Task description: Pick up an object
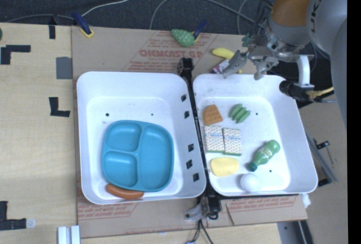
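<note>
Over the far edge of the right bin: the end effector (243, 66) hangs from the grey arm (316, 5), its two fingers spread and released, with nothing between them.
Camera view, right bin (293, 124): a brown piece (212, 114) and green pods (239, 113) lie near the middle; two patterned squares (222, 140) sit just below them; a yellow piece (224, 166), a white ball (250, 182) and a green bottle (264, 155) lie toward the near edge.
Camera view, left bin (90, 101): a blue divided plate (137, 155) with an orange sausage (124, 192) at its near rim.
Table beyond the bins: a green toy (183, 37) and a yellow toy (223, 53).
Step in hand: approach, by my reading; nothing is lifted yet.
Next move: it likely calls for coming down over one item, perhaps the pods nearest, fingers straddling it before closing.
</note>
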### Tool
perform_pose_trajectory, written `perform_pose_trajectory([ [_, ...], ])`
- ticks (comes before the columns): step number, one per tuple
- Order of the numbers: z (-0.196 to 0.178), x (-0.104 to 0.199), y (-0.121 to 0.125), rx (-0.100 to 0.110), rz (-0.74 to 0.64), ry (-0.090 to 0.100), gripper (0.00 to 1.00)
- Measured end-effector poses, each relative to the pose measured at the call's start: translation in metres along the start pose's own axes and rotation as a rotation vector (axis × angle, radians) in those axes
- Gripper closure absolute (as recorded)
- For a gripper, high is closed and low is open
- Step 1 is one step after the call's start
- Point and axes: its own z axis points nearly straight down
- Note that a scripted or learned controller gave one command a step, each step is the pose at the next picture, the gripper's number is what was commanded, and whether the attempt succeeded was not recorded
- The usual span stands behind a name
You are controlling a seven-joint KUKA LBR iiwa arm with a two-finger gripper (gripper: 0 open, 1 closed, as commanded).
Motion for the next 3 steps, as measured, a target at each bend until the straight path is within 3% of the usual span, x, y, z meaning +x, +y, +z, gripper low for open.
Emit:
perform_pose_trajectory([
  [1,0.098,-0.004,-0.032,0.004,0.001,0.001,0.00],
  [2,0.142,-0.001,-0.028,-0.014,-0.001,-0.002,0.00],
  [3,0.148,0.000,-0.027,-0.018,0.000,-0.002,0.00],
])
